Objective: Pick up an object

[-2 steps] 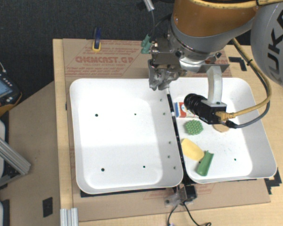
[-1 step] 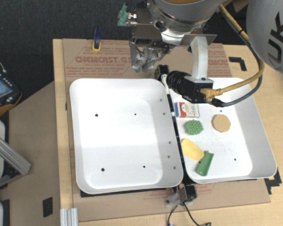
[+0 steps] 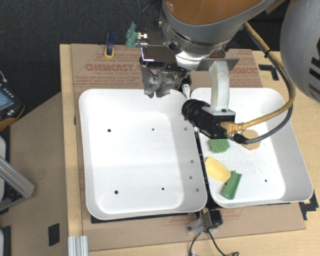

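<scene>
My gripper (image 3: 160, 87) hangs over the far edge of the left bin (image 3: 90, 159), near the wall that divides the two bins. In the right bin (image 3: 290, 164) lie a round green knobbly object (image 3: 220, 145), a pale yellow piece (image 3: 217, 170) and a green cylinder (image 3: 231, 185), all close to the bin's left side. A tan object (image 3: 252, 142) lies beside the green knobbly one, partly hidden by a cable. Nothing shows under the gripper.
A black fitting (image 3: 204, 119) with a yellow cable (image 3: 266, 116) hangs from the arm over the right bin's left part. The orange wrist band (image 3: 213, 7) covers the top of the view. A small green clip (image 3: 131, 35) and a blue-yellow clip (image 3: 110, 46) sit on the cardboard's far edge.
</scene>
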Motion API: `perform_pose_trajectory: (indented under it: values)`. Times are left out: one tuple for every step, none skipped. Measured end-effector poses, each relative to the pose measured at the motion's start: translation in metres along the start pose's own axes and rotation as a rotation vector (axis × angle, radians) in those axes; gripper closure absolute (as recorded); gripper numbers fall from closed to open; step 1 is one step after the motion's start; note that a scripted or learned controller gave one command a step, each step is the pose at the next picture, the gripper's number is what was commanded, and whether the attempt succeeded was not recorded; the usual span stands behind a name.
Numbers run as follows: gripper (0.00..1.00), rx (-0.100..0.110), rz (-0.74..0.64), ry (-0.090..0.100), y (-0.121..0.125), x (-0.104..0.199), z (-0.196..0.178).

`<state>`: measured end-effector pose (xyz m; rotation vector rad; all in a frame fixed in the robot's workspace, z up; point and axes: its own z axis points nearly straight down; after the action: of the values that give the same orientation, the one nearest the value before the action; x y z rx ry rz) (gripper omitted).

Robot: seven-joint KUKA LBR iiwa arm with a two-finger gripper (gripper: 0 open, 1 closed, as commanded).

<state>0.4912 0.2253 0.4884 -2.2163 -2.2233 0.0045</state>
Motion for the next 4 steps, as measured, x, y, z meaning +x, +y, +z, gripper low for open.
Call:
perform_pose_trajectory:
  values:
    - [1.00,0.003,0.004,-0.003,0.011,-0.001,0.058]
    - [1.00,-0.017,0.000,0.008,-0.013,-0.001,-0.054]
    - [1.00,-0.008,0.000,0.002,-0.012,0.000,-0.058]
    - [1.00,-0.011,-0.001,0.004,-0.012,0.001,-0.068]
